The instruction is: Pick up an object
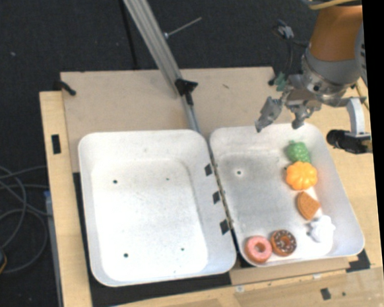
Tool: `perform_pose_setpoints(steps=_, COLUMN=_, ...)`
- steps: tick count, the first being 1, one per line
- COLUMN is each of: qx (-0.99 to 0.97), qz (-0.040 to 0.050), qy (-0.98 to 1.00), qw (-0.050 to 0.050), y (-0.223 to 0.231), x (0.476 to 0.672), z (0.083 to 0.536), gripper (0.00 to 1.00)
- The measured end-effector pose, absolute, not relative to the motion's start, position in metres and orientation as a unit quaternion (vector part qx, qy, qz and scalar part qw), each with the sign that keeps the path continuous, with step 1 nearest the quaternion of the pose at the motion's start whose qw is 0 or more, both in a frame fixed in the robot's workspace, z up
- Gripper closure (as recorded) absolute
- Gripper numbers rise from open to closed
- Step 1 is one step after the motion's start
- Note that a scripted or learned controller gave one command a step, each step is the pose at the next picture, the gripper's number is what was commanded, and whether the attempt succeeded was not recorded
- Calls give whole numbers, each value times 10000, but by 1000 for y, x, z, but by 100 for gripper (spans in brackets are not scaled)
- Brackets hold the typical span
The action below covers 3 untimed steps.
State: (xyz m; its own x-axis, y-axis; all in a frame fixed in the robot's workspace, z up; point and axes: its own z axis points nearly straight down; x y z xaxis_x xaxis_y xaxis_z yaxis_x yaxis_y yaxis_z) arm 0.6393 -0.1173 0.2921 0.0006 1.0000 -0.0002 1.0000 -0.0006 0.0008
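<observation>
White plastic bins sit side by side on the surface [134, 94], and every candidate for my task lies in the right bin [261, 197]. Along its right wall, from far to near, I see a green lumpy item [298, 152], an orange pumpkin-like piece [301, 175], a tan cookie-shaped piece [308, 205] and a small white item [321, 228]; at the near edge sit a pink donut [258, 247] and a chocolate donut [283, 242], just beside each other. My pincer [280, 118] hangs above the far rim of that bin, its two fingers spread apart with nothing between them. It is nearest the green lumpy item, though apart from it. I judge the task barely begun: nothing is lifted and no object is touched. What is left is choosing a target, descending over it, closing and raising it. The left bin [150, 206] plays no part now.
</observation>
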Motion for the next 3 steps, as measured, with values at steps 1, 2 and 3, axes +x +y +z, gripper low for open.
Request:
perform_pose_setpoints(steps=1, qx=7073, qz=8, qy=7070, qw=8, y=-118, x=640, z=303, gripper=100)
perform_pose_setpoints(steps=2, qx=7054, qz=-7, qy=7089, qw=-16, y=-37, x=652, z=246, gripper=100)
perform_pose_setpoints(steps=3, qx=7067, qz=-9, qy=7075, qw=-12, y=-6, x=579, z=199, gripper=100)
